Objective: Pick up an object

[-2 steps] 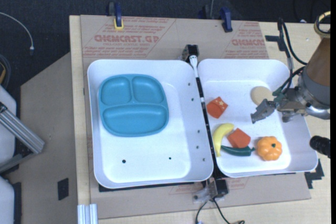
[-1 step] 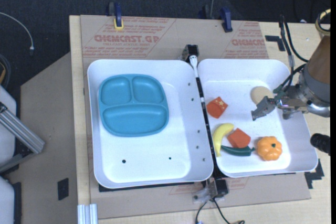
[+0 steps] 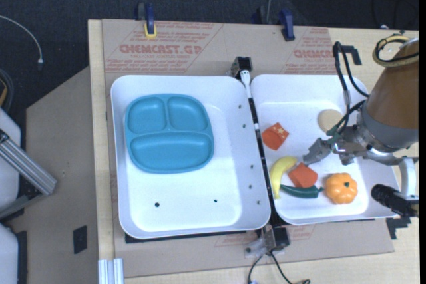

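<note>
While gripper point(image 3: 318, 153) hangs lower right, open or closed unclear, above red block point(image 3: 303, 175): crowding banana point(image 3: 281, 173), green pepper point(image 3: 301, 191), pumpkin point(image 3: 341, 187) risk glancing miss.

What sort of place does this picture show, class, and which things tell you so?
Probably a robotics lab test bench. A robot arm reaches over two white bins on a board held by blue clamps, with toy food such as an orange pumpkin and loose cables around.
</note>
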`<state>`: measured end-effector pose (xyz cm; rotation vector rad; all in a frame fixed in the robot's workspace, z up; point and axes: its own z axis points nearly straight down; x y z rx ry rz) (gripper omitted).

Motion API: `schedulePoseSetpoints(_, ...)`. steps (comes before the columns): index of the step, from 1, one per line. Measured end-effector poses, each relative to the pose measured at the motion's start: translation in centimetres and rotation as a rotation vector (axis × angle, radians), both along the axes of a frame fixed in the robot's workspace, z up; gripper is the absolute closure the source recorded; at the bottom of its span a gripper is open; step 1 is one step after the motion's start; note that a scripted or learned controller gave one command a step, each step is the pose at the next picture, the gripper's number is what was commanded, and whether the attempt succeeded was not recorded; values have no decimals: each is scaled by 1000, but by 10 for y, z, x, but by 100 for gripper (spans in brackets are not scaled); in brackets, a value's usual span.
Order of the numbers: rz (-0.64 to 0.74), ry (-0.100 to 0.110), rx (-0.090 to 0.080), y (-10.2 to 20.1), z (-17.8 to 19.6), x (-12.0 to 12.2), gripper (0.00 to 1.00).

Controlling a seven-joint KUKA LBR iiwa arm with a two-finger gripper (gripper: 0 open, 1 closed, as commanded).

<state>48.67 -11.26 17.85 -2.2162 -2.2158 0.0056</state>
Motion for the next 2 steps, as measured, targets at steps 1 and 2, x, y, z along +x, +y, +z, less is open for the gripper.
schedulePoseSetpoints(1,-1,-1,-1,-3,-44,-2,0)
schedulePoseSetpoints(2,-1,-5,-1,-3,-97,-2,0)
